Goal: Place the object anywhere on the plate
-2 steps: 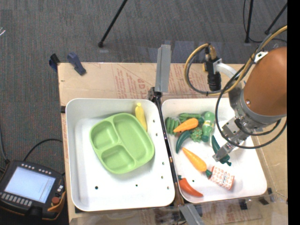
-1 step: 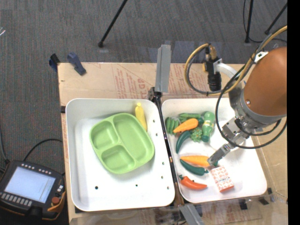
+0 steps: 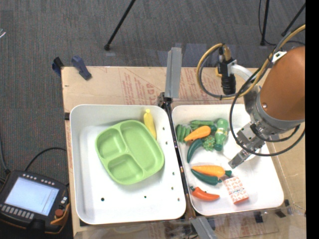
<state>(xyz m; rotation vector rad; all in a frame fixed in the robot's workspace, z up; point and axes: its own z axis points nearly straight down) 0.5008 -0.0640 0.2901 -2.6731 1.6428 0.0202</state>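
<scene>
Toys fill the right white bin (image 3: 269, 195), and the left white bin (image 3: 84, 203) holds a light green plastic plate with three sections (image 3: 130, 151). The plate sits tilted a bit in its bin. A small yellow toy (image 3: 149, 123), long and thin, lies just beside the top right edge of the plate, close to the wall between the two bins.

In the right bin, an orange toy carrot (image 3: 198, 133) lies on top of some green toy vegetables (image 3: 215, 135) near the top of the bin. A dark green toy pepper (image 3: 193, 149) curves below them. Lower down there is a second orange carrot with a green end (image 3: 210, 172), and under it a red-orange toy pepper (image 3: 205, 195). A small white and red box (image 3: 236, 190) lies near the bottom of the bin, just to the right of these.

The grey arm with the orange part reaches in from the right. Its jaws (image 3: 238, 160) hang over the right bin, between the green vegetables and the little box. Nothing can be seen between them, and I cannot tell if they are spread apart or closed.

Both bins sit side by side on a brown cardboard-covered worktop (image 3: 119, 86).
</scene>
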